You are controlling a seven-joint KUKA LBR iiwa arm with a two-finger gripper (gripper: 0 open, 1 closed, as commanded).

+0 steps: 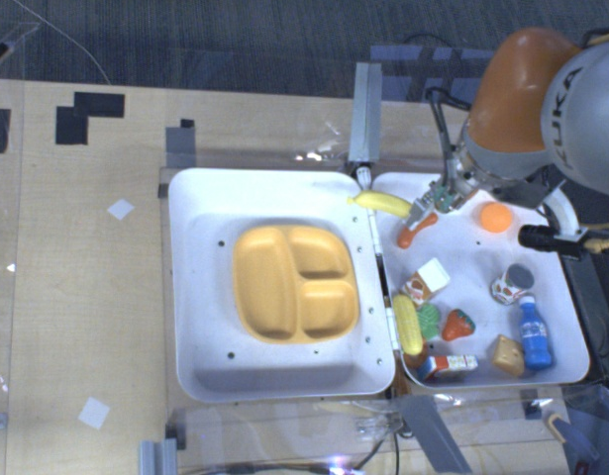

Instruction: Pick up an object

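Note:
My gripper (439,202) is low over the back left part of the right bin (571,349), at the end of the grey arm with its orange band (517,87). An orange-red carrot (416,230) lies slanted right under its tip, its upper end touching or very close to the gripper. A yellow banana (381,203) rests just left of that, on the rim between the two bins. An orange ball (496,217) sits to the gripper's right.
The right bin also holds a white block (434,274), a corn cob (407,325), a strawberry (459,325), a blue bottle (532,332), a small mug (504,289) and several other items. A yellow divided tray (294,282) lies in the left bin (200,364).

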